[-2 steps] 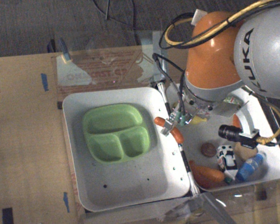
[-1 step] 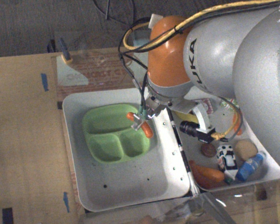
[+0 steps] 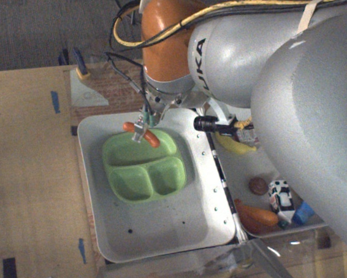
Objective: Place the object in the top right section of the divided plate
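Over one green plate (image 3: 145, 175), pincer (image 3: 140, 131) apparently grips one carrot (image 3: 149, 137).

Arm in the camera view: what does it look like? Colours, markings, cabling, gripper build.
The arm has smooth, rounded light-grey shells with an orange band above the wrist. Dark letters "UKA" show on the grey link beside that band. A yellow cable and black cables run along the outside. The gripper is small, metallic grey, with a teal part above its fingers.

Right bin (image 3: 306, 226) largely behind the arm (image 3: 276, 63).
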Motion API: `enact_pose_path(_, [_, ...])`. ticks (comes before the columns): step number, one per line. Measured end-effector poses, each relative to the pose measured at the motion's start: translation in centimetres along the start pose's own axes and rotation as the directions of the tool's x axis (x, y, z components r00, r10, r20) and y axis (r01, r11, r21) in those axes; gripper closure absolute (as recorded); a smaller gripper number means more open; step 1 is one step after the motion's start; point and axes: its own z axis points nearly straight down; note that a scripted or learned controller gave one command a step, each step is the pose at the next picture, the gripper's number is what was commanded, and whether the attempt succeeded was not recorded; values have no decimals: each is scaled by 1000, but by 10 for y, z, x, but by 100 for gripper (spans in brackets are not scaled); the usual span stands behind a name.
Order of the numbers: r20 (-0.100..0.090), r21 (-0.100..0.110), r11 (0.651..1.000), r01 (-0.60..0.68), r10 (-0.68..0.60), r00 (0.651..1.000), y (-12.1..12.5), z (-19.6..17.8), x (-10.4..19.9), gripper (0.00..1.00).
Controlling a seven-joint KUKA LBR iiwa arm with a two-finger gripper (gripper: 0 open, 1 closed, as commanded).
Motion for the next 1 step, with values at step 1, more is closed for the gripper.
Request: enact_pose_path(1, [-4, 2, 993, 122, -122, 993, -2, -10, 92, 100])
